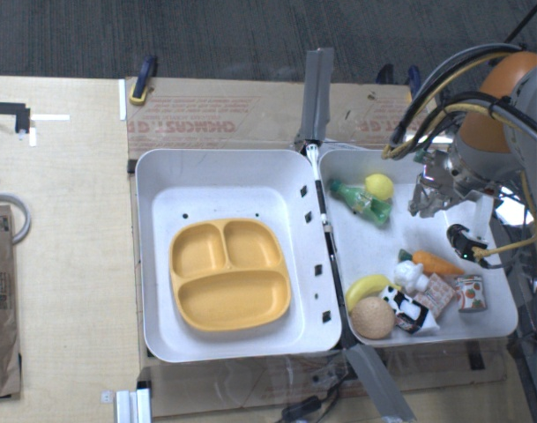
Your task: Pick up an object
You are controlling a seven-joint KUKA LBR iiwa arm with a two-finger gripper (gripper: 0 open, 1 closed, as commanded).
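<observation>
1. Hovering over the upper part of the right bin [374, 249], the gripper [427, 206] points down at bare white floor. Whether it is spread or pressed together I cannot tell from this angle. Nothing is seen pinched in it.
2. Nearest things, on the side toward the left bin: a green bottle [358, 198] lying on its side, with a yellow lemon [379, 186] touching it. Both are apart from the gripper.
3. Nearer the camera, an orange carrot [439, 263] lies crosswise, clear of the gripper.
4. Cluster along the near wall: a banana [365, 289], a brown round thing [372, 317], a black-and-white cow toy [407, 308], a small white figure [411, 276], a pinkish packet [437, 294] and a small orange-and-white box [471, 293], crowded close together.
5. The left bin [162, 201] holds a yellow divided plate [231, 274] with three compartments, lying flat.
</observation>
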